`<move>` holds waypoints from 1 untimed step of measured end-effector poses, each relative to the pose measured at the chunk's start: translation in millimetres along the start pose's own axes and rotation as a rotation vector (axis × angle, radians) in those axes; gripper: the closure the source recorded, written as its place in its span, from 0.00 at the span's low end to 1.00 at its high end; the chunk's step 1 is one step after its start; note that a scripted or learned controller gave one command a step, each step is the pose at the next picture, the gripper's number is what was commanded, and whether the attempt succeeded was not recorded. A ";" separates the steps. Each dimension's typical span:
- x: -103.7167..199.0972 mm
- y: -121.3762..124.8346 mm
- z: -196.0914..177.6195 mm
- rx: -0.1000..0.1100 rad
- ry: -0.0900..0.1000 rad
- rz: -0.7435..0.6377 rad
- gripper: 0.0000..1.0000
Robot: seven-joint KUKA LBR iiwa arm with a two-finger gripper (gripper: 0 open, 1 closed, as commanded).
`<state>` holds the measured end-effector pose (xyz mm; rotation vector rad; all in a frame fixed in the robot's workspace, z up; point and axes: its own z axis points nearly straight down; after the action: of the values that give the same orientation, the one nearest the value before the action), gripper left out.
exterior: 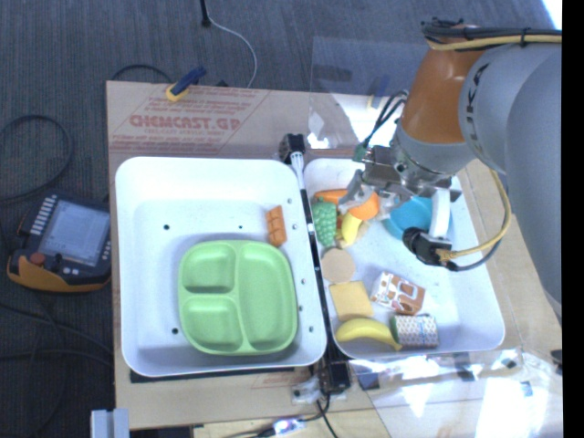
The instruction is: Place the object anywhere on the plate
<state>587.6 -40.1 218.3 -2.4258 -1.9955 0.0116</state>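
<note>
Right bin (474,322), near end: banana (365,332), patterned cup (415,330), yellow block (349,297), snack packet (398,291). Left bin (146,199): green plate (239,297), small orange piece (276,225) by divider beyond plate. Gripper (363,188) low over toy-food pile at right bin's far end; fingers' state cannot tell, orange piece well apart to its left

You're looking at a robotics lab: a grey-and-orange industrial arm (484,99) reaches over two white bins (137,245) on a cardboard-covered table (182,117), a teach pendant (64,245) lies on the grey carpet (91,26) off the table's left edge, and loose cables (228,35) trail beyond its far edge.
</note>
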 end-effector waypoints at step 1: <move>51.4 -56.3 36.8 0.000 0.002 0.075 1.00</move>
<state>542.1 21.1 181.6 -2.4984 -1.9024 0.0098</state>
